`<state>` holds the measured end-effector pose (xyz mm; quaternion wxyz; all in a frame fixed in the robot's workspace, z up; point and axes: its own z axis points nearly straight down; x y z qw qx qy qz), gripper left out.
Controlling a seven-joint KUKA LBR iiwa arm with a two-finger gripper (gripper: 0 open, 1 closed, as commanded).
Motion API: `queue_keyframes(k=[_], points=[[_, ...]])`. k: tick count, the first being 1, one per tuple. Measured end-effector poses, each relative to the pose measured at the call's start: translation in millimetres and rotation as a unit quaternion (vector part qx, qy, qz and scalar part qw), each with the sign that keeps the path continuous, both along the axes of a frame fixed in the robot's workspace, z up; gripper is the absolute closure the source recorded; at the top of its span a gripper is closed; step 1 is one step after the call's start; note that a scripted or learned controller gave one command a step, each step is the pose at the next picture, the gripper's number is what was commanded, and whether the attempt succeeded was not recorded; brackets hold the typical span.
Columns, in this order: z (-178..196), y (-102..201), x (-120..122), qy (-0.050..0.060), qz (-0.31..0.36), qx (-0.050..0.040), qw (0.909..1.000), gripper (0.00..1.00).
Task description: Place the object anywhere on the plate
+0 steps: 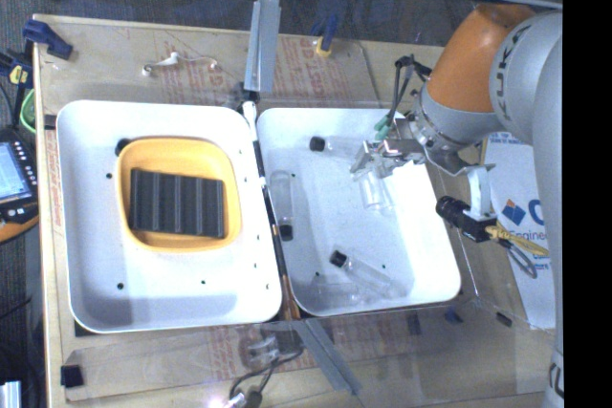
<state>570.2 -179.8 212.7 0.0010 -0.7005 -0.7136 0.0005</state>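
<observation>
A yellow plate (218, 160) lies in the left bin (86, 272), with a dark ridged block (178, 203) resting on its middle. In the right bin (435, 253) lie several clear vials with black caps. One clear vial (373, 193) sits just below my gripper (371, 158), which hangs over the upper middle of that bin. Whether it touches the vial I cannot tell. Another vial (327, 145) lies left of the gripper, one (281, 198) runs along the bin's left wall, and one (364, 273) lies near the front.
The grey arm with its orange band (469, 62) reaches in from the right over the bench. A metal rail (260, 43) stands behind the bins. Tools and a printed sheet (516, 225) lie right of the right bin.
</observation>
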Motion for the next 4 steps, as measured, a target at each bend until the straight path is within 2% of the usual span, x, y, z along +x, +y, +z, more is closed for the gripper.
queue_keyframes(k=[1, 2, 3, 4], points=[[14.5, 76.4, 35.2, 0.0, 0.056, 0.0, 0.9984, 1.0], [-21.9, 132.9, 28.1, 0.001, 0.099, 0.0003, 0.9951, 1.0], [-21.8, 132.7, 28.2, 0.001, 0.099, 0.0001, 0.9951, 0.0], [-21.1, 205.7, 36.2, 0.0, -0.045, -0.0003, 0.999, 0.0]])
